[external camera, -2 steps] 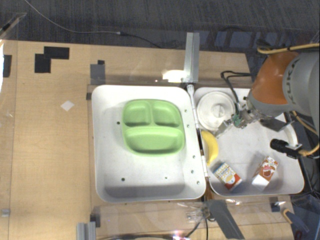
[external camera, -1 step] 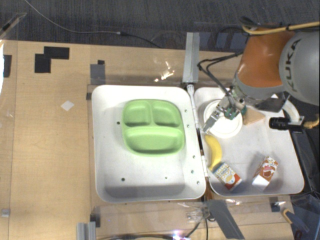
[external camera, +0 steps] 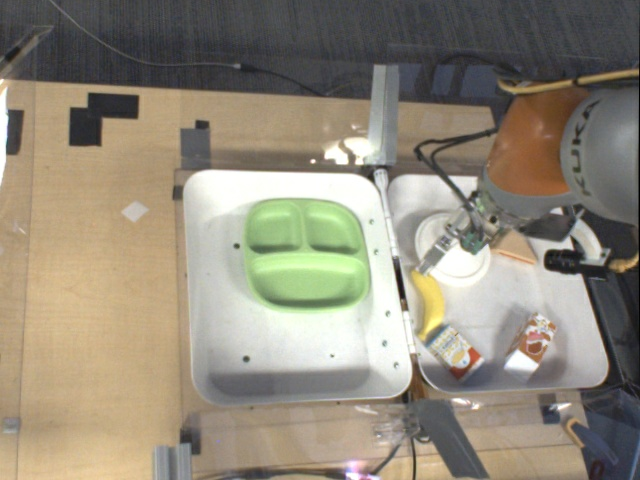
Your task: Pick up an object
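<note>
A: Which object should it go for?

B: Probably the white cup (external camera: pixel 455 251), mid right bin (external camera: pixel 598 368); the gripper (external camera: pixel 447 247) hangs over it. Whether the jaws are parted or closed I cannot tell, so treat nothing as held.

A: How to do it well?

B: Descend straight, straddle the rim. The banana (external camera: pixel 430 303) lies just beside, toward the bin's near edge (easy to nudge).

A: Anything else?

B: Two small cartons (external camera: pixel 452 351) (external camera: pixel 530 345) along the near edge; a green divided plate (external camera: pixel 305 253) sits mid left bin (external camera: pixel 215 368).
</note>
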### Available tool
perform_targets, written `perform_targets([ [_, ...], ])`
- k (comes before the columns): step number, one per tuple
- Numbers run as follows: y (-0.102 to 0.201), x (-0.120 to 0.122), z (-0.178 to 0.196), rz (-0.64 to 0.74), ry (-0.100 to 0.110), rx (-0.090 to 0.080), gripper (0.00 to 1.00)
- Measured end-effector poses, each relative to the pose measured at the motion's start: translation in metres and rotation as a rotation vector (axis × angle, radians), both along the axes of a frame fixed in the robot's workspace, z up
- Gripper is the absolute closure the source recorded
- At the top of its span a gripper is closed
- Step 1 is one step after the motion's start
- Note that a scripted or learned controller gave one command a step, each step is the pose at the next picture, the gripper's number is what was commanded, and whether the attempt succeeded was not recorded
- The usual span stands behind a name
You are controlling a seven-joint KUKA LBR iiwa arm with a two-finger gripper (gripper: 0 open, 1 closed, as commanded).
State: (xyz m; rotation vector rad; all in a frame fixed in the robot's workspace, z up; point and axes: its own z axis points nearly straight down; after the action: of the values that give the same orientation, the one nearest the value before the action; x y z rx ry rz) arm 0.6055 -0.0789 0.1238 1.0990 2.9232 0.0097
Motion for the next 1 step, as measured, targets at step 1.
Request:
perform_targets([
  [1,-0.0191,-0.0314,-0.0117,-0.258,-0.055,0.005,0.0],
])
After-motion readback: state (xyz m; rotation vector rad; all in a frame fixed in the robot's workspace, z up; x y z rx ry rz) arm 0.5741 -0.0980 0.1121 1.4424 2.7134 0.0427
